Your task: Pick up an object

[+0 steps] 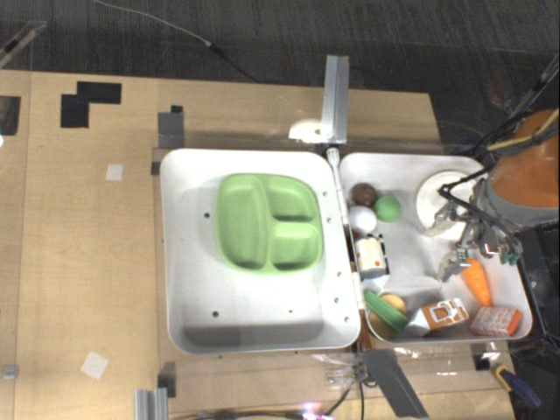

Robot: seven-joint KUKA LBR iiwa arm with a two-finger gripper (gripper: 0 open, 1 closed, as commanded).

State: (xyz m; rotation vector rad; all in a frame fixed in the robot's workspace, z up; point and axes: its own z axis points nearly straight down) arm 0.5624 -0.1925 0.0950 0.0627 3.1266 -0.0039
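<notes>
Gripper (461,256) low in right bin (411,234), just left of orange carrot (477,282); finger state not discernible, nothing visibly held. Carrot lying on bin floor beside fingers, above small orange carton (444,314). Green divided tray (268,221) in left bin (188,261).

no readable text, small carton (444,314) and orange-red packet (495,321) bear print too small to read

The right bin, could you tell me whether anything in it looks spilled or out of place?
Nothing stands out. The right bin holds small items lying loose and apart, and the gripper hovers beside the carrot.
</notes>
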